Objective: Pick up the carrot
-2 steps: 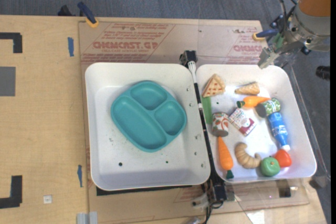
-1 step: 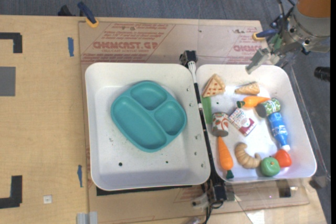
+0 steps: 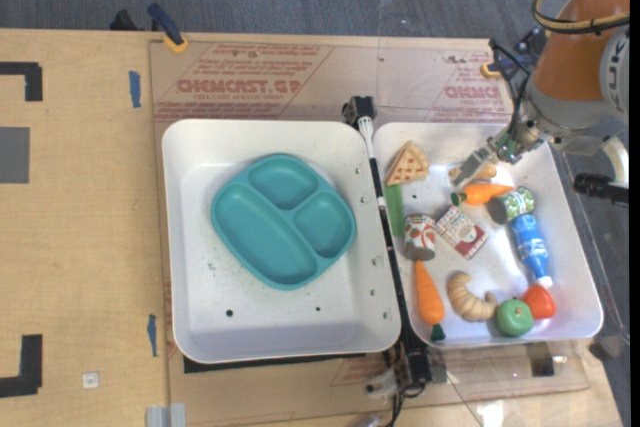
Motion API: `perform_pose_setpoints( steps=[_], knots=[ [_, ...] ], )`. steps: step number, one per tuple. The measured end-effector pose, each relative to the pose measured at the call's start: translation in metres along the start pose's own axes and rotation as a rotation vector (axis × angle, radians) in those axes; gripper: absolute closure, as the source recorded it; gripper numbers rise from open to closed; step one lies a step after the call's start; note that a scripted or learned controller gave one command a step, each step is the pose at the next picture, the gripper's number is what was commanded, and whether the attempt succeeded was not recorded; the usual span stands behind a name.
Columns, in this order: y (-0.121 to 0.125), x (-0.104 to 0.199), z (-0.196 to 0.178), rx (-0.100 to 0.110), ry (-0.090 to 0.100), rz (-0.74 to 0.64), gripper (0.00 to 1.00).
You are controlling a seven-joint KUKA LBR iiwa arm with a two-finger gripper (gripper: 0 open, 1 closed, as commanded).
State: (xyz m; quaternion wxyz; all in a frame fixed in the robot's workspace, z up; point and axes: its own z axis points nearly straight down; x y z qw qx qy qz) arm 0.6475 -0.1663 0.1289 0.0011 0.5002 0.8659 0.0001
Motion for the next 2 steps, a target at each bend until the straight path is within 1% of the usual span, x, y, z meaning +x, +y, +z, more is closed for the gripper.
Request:
perform_pose_setpoints(
  steps=[1, 2],
  knots=[
    [0.003, 0.008, 0.010, -0.006, -0.006, -0.010, 0.00],
    [-0.028, 0.033, 0.040, -0.007, -0.004, 0.053, 0.00]
  ],
)
